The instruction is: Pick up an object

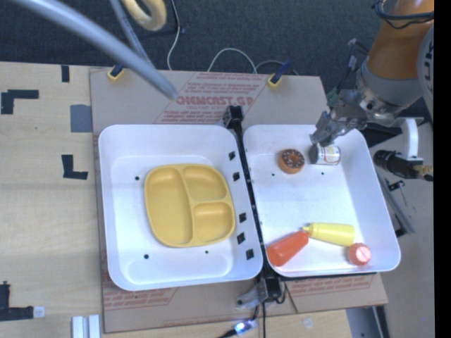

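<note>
1. The gripper (323, 145) is low over the far end of the right bin (373, 189), right at a small silvery can (328, 155) that lies near the bin's far wall. Its tip overlaps the can's top-left edge; whether it touches cannot be told.
2. How far the gripper is open cannot be told from this slant, and the can does not show clearly as held, so treat the grasp as not yet made.
3. The likely target is the can. A donut (290, 160) sits just beside it to the left, apart but close.
4. To do the step well, centre the gripper over the can's body, not its edge, so that closing does not squeeze it out sideways.
5. The can looks round and lies on its side, so it will probably roll. Close across its narrow width, and come straight down.
6. Keep clear of the donut and the bin wall on the descent; either could spoil the closing.
7. Lift slowly and straight, and check that the can rises.
8. The mustard bottle (330, 233), carrot (287, 248) and small red ball (359, 254) at the near end are well apart. The yellow tray (189, 204) lies in the left bin (120, 189).
</note>
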Action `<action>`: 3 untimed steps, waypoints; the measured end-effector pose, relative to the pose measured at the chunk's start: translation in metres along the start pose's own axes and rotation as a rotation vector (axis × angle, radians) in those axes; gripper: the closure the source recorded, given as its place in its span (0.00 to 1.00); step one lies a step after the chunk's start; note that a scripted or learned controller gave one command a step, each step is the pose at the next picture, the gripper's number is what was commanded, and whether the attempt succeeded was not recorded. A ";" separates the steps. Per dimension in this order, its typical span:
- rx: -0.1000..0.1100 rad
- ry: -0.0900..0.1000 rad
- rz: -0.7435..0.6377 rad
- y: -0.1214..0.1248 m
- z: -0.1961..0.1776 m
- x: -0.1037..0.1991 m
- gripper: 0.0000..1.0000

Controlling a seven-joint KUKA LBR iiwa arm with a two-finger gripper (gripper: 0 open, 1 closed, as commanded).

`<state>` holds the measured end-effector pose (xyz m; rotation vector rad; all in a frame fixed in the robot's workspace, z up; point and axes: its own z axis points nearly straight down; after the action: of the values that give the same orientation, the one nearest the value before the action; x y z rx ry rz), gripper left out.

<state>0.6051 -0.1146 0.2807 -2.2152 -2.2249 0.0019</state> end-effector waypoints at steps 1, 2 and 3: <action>0.001 0.001 -0.001 -0.016 0.019 0.051 1.00; 0.002 0.001 -0.001 -0.033 0.034 0.104 1.00; -0.001 0.001 -0.003 -0.034 0.032 0.157 1.00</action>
<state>0.5706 0.0419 0.2486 -2.2120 -2.2285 -0.0006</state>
